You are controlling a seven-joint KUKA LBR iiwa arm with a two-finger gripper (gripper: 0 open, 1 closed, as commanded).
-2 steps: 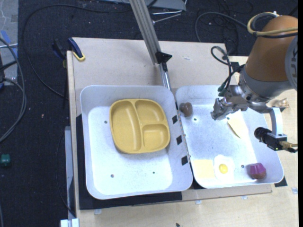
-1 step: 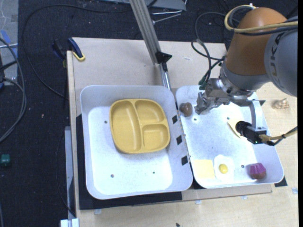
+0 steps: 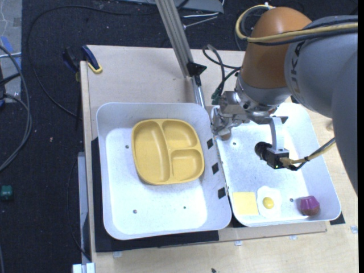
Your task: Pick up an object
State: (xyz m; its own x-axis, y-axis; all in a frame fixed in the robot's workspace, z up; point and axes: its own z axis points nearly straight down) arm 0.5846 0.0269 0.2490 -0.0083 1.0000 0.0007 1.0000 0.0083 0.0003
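Gripper [image 3: 223,125] sits at upper-left corner of right bin [image 3: 324,169], nothing seen held; can't tell from this angle how it's set

Candidates lie along lower edge of frame in that bin: yellow square slice [image 3: 245,203], fried egg toy [image 3: 268,201], purple piece [image 3: 309,205]. Left bin [image 3: 114,209] has yellow divided plate [image 3: 168,151]. I'd go for the purple piece: chunkier, better bite than the flat ones. Centre over it, drop straight, keep off the bin wall just beside it

Pretty bright, even overhead light — the white bins [image 3: 114,209] nearly blow out, floor around the table [image 3: 136,73] stays dark. Soft shadows beside the yellow tray [image 3: 168,151], whole frame slightly grainy.
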